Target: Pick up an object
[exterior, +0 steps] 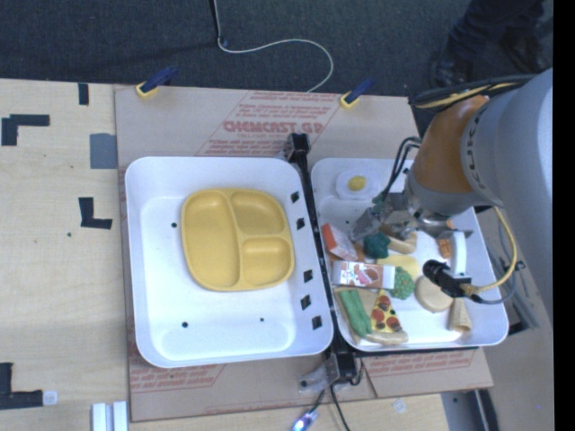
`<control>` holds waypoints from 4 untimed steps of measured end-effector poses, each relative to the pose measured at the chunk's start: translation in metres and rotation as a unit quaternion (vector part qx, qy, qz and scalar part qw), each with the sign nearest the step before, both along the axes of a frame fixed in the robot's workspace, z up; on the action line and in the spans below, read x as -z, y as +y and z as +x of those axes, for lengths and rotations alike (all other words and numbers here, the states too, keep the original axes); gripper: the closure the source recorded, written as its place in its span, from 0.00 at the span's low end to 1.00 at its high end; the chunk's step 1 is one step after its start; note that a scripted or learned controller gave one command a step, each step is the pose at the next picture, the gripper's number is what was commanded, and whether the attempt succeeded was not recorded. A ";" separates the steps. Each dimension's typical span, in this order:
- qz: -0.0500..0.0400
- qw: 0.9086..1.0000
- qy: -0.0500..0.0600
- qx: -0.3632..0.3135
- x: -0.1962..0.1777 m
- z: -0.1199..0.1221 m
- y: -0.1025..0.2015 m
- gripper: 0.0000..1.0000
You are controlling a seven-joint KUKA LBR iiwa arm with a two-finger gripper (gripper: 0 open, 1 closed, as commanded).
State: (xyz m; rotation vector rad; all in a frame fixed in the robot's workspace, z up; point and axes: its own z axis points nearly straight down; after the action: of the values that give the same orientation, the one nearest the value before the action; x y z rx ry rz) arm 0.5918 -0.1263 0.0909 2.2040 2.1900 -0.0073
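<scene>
The bench point(54, 241) was pale wood with black tape marks on its left part, and a sheet of brown cardboard point(260, 128) printed in red lay on it under 2 shallow white bins. Blue and yellow clamps point(157, 81) pinned the cardboard's far edge. Beyond the bench lay dark grey carpet point(108, 21), crossed by a thin white cable point(269, 48).

The left bin point(157, 330) held a yellow divided plate point(238, 239) with 3 compartments, lying flat toward the far side. The right bin point(485, 335) was crowded with toy food: a fried egg point(356, 184) near the far left corner, a pizza slice point(385, 317) and a green vegetable point(356, 310) near the front, a round tan piece point(434, 296) toward the right, and a dark green item point(376, 245) in the middle.

The grey arm point(517, 142) with its orange band reached in from the right, and the gripper point(388, 225) was low over the right bin's middle, just above the dark green item. Whether it was spread or closed could not be told.
</scene>
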 end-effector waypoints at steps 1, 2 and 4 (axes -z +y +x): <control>0.006 1.000 0.002 -0.001 0.001 -0.016 -0.005 0.00; 0.009 1.000 0.000 -0.003 -0.010 -0.013 -0.001 1.00; 0.012 1.000 0.004 -0.005 -0.097 0.069 -0.031 0.00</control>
State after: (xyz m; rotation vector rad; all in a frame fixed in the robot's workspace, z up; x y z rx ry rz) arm 0.6604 -0.1576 0.1884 2.2093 2.2167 0.0088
